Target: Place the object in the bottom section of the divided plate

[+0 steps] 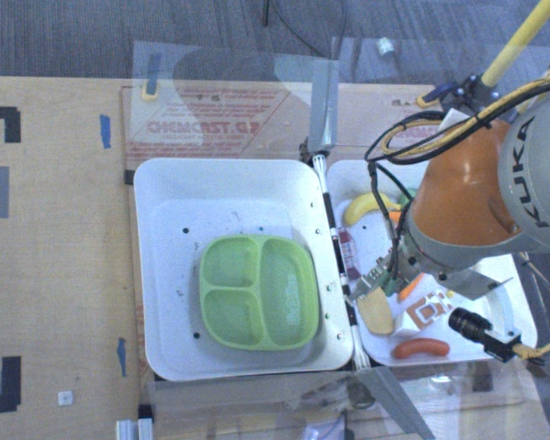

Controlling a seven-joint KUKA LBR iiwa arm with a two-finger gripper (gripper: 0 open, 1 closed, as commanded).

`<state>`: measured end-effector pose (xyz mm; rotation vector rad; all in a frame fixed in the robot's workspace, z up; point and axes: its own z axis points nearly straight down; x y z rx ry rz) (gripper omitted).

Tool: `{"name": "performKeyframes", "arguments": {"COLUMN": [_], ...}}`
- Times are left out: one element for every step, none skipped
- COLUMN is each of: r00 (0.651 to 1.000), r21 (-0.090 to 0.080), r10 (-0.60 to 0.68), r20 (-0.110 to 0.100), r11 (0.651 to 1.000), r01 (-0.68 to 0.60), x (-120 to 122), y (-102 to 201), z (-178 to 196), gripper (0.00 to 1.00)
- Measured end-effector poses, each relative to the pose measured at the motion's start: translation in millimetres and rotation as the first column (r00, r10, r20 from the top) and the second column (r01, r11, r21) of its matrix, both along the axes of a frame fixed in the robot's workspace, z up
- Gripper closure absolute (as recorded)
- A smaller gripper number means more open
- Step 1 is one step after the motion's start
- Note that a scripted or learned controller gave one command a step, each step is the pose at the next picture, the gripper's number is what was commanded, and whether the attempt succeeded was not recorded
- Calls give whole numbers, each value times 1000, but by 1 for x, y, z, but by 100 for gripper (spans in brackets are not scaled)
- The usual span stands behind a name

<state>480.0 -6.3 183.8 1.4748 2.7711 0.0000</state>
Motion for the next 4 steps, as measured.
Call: {"name": "performKeyframes", "arguments": {"r00": [998, 942, 941, 992], "r21": [-12, 0, 10, 5], "r10": [57, -336, -338, -129], "r20": [13, -2, 9, 14], "r11": [998, 942, 941, 992], "r01": [-57, 336, 337, 129], "x": [3, -1, 3, 28], "y": [20, 88, 106, 109], "z": [-15, -1, -92, -92], "gripper": [100, 100, 100, 100]}}
